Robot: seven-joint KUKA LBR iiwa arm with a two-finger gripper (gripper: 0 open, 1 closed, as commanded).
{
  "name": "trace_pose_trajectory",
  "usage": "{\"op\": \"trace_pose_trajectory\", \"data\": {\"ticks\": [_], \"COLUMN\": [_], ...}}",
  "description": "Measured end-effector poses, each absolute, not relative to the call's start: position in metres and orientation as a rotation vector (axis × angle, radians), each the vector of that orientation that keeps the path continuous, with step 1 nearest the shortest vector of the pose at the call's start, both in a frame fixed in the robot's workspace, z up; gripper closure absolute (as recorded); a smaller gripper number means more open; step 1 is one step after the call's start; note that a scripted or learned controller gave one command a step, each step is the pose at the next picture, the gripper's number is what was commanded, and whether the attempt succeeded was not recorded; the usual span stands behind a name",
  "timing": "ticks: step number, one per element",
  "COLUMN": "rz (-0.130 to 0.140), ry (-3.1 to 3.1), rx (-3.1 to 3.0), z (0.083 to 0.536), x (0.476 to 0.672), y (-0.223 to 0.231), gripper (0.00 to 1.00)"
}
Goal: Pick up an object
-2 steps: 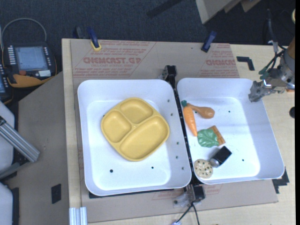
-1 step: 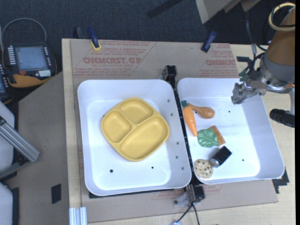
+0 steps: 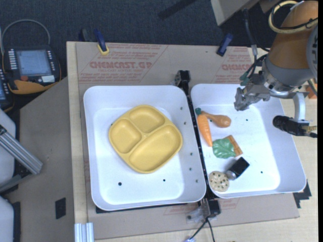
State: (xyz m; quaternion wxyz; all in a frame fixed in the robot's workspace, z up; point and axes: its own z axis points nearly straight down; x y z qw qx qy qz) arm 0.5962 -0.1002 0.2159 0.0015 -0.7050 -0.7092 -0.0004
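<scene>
Gripper (image 3: 242, 101) over right bin (image 3: 282, 183); brown board (image 3: 151, 59), dark carpet (image 3: 75, 9)

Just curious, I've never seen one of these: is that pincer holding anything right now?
Pincer: hangs above the right bin, nothing seen between it; open or closed cannot be told.

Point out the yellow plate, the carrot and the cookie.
yellow plate (image 3: 145, 144): camera view, on the ridge between its compartments.
carrot (image 3: 204, 129): camera view, middle of its orange body.
cookie (image 3: 219, 181): camera view, centre of its speckled top.
</scene>
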Motion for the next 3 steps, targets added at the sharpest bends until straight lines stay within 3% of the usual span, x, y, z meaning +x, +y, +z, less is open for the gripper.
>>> {"op": "trace_pose_trajectory", "data": {"ticks": [3], "rz": [-0.003], "ry": [-2.229], "rx": [-2.211], "z": [0.21], "x": [0.58], "y": [0.081], "gripper": [1.0]}}
